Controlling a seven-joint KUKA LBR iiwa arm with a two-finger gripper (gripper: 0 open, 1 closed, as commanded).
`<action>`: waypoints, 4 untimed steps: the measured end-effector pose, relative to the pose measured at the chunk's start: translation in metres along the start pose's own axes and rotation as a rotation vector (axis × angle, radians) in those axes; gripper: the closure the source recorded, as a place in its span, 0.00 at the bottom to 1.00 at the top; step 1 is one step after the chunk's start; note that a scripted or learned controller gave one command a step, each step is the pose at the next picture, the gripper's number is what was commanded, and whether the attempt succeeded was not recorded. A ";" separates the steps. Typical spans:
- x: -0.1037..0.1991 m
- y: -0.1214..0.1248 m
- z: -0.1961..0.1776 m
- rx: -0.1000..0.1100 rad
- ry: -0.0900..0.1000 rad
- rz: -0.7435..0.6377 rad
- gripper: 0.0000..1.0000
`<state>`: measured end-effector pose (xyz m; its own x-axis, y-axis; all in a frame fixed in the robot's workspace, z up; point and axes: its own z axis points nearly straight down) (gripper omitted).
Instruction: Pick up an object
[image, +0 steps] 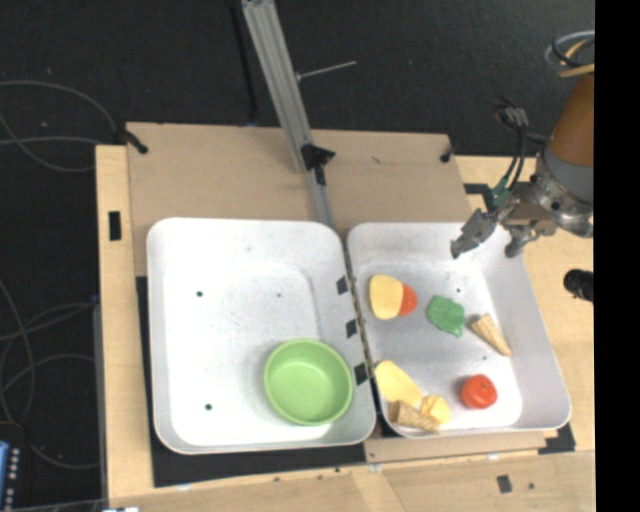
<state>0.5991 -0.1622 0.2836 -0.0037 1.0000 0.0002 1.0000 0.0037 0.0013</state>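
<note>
The gripper (493, 238) hangs over the far right corner of the right bin (520, 300), at the end of the grey arm with its orange band (577, 125) that reaches in from the right. Its two fingers are spread apart with clear space between them, and nothing sits between them; one finger (470, 238) points down and to the left, the other (518, 243) lies closer to the bin's right rim.

The objects to pick lie in the right bin, all apart from the gripper. A yellow and orange-red piece of toy food (389, 297) rests near the bin's left wall. Just to its right, a small green object (446, 315) lies on the bin floor, and beside that a tan cone-shaped piece (490, 333) points toward the right rim. Nearer the front, a red tomato-like ball (479, 391) sits alone. At the front left corner, a yellow banana-like piece (397, 381) touches a cluster of tan and yellow bits (424, 412) against the front wall.

The left bin (220, 290) holds a light green bowl (308, 381), upright, near its front right corner and close to the divide between the two bins. A grey metal post (285, 90) slants from the top of the view down toward the junction of the bins. Both bins sit on a tan bench (230, 170).
</note>
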 end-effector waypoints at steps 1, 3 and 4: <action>0.000 0.000 0.000 0.000 0.000 0.000 0.00; 0.002 -0.001 0.108 0.005 -0.003 0.007 0.00; -0.004 -0.008 0.153 0.005 -0.003 0.005 0.00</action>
<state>0.5915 -0.1667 0.1302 0.0015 1.0000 -0.0029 1.0000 -0.0015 -0.0037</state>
